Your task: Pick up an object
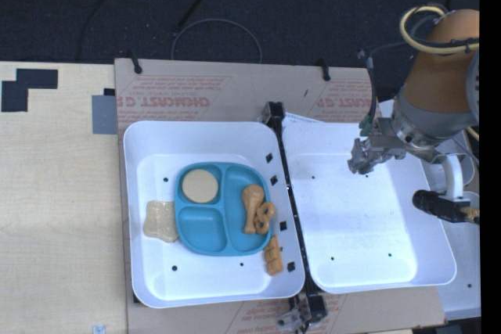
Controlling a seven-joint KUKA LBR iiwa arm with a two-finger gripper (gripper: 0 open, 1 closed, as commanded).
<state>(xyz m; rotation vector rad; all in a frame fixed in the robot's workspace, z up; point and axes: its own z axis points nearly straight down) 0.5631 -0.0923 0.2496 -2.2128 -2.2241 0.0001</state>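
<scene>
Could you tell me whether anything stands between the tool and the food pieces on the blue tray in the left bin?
The tool hangs over the right bin, while the blue tray with its pretzel-like piece lies in the left bin. Between them stand the two bins' adjoining walls and the black clips along that seam.

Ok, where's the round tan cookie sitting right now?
The round tan cookie lies in the upper-left compartment of the blue tray, inside the left bin, across the divider from the gripper.
</scene>
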